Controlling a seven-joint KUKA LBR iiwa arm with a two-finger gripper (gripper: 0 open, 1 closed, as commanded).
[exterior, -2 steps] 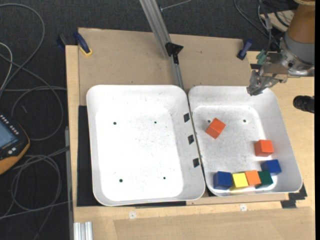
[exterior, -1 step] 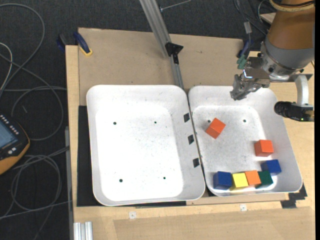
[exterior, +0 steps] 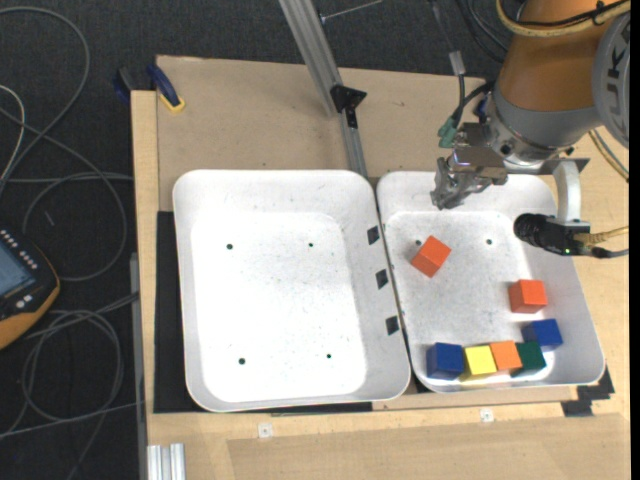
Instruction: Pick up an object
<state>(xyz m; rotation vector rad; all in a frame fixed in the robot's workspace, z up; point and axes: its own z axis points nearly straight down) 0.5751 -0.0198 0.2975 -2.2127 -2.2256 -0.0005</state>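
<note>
The grey two-finger gripper (exterior: 447,196) hovered at the right white plastic bin's (exterior: 572,308) twelve o'clock rim, holding nothing; how far its jaws stood apart could not be told. A tilted orange cube (exterior: 431,255) lay near, at six o'clock of it.

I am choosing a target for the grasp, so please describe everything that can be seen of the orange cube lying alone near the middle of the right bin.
The orange cube is a small solid block, matte orange, with a lighter top face and darker side faces. It rests flat on the floor of the right bin, turned diagonally to the bin walls. Nothing touches it: the other blocks lie apart toward the near right corner, and the gripper hangs above the bin's far edge, away from it.
</note>
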